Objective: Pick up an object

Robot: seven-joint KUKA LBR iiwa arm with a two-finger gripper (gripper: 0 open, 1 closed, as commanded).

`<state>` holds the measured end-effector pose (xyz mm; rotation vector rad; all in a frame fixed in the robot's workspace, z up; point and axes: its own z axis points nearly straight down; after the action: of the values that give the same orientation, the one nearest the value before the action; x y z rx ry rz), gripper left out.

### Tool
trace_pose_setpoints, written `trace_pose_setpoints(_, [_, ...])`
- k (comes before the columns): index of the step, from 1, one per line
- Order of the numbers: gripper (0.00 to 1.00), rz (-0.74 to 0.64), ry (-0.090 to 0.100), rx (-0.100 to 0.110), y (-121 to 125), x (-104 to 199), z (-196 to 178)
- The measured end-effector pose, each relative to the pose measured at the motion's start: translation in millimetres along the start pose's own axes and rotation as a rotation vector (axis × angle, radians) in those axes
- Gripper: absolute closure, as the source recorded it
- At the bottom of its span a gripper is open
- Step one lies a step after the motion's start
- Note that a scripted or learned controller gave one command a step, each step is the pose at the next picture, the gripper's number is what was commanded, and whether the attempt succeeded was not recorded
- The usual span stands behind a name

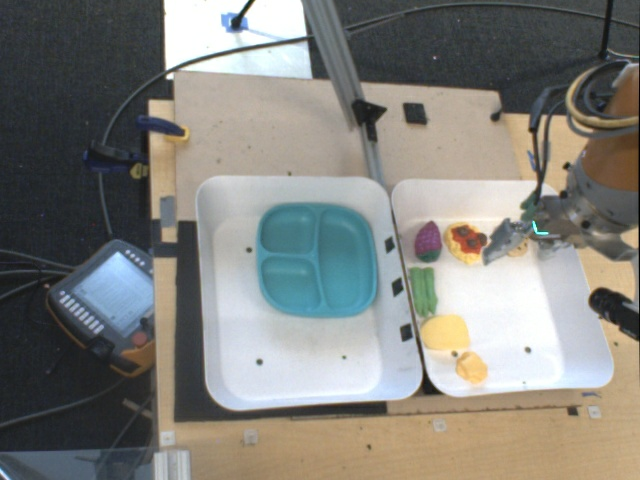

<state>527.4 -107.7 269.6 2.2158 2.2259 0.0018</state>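
Observation:
The right bin [560,338] holds several toy foods: a purple piece [428,239], a yellow and red pizza slice [465,242], a green bean pod [424,290], a yellow slab [445,332] and a small orange lump [471,367]. My gripper [503,241] reaches in from the right and hangs just right of the pizza slice, close to a small pale piece [518,248]. Nothing shows between its fingers.
The left bin [230,358] carries a teal divided plate [317,259]. A slanted metal pole [335,48] crosses behind the bins. A teach pendant [105,303] lies off the bench at left, with cables and a clamp [160,128] nearby.

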Motion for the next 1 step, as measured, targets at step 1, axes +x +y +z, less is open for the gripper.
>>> trace_pose_setpoints(1, [0.0, 0.0, 0.0, -0.001, 0.2, 0.0, -0.3])
